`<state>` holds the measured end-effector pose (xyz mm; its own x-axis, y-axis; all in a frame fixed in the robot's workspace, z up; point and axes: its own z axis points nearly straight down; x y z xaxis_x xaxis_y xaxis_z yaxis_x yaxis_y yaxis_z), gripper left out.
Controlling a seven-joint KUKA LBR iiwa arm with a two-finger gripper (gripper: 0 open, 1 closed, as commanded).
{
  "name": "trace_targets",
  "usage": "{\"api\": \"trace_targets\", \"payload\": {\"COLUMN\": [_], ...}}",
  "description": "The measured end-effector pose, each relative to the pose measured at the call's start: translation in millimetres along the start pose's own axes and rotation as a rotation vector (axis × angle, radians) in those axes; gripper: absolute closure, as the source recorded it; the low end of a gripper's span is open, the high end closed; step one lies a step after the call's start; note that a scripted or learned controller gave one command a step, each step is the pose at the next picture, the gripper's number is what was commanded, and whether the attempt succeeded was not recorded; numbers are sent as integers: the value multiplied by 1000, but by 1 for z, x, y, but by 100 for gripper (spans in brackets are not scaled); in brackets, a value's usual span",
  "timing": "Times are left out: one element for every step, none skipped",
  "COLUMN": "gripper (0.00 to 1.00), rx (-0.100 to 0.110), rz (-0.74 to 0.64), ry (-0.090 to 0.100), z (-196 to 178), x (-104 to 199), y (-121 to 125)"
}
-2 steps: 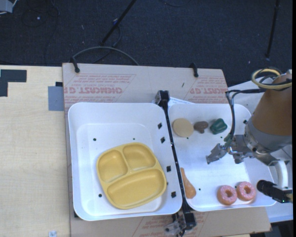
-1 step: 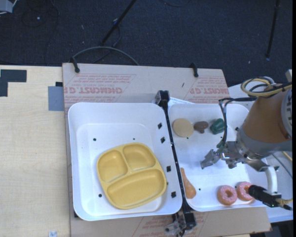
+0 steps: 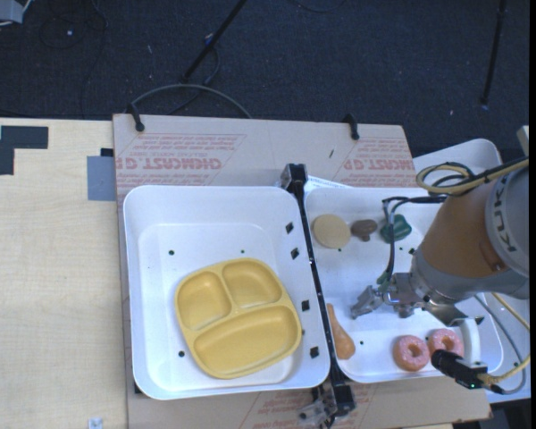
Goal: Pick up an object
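The table was pale wood with dark blue-grey patches near its far left, and beyond it lay a dark carpeted floor crossed by black cables. A sheet of cardboard sat under the two bins, printed in red with mirrored lettering too reversed and small to read with confidence. The left bin held a yellow tray with three compartments, lying near its near right corner. The right bin held the pickable things: a tan disc and a brown lump side by side at the far end, a teal piece just right of them, an orange carrot shape along the left wall, and two pink doughnuts touching each other near the near edge. The arm reached in from the right, its orange band over the bin. The claw hung low in the middle of the right bin, apart from all of these things; its fingers seemed narrowly parted, with nothing between them.
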<state>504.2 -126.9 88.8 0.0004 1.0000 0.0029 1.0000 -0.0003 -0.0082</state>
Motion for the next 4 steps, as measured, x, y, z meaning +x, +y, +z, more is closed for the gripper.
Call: {"api": "trace_targets", "payload": {"gripper": [100, 100, 100, 100], "rx": [-2, -10, -9, -8], "rz": [5, -2, -2, -2], "ry": [-1, -2, -2, -3], "z": [-12, -60, -114, -133], "x": [-1, 5, 14, 13], "y": [0, 7, 2, 3]}}
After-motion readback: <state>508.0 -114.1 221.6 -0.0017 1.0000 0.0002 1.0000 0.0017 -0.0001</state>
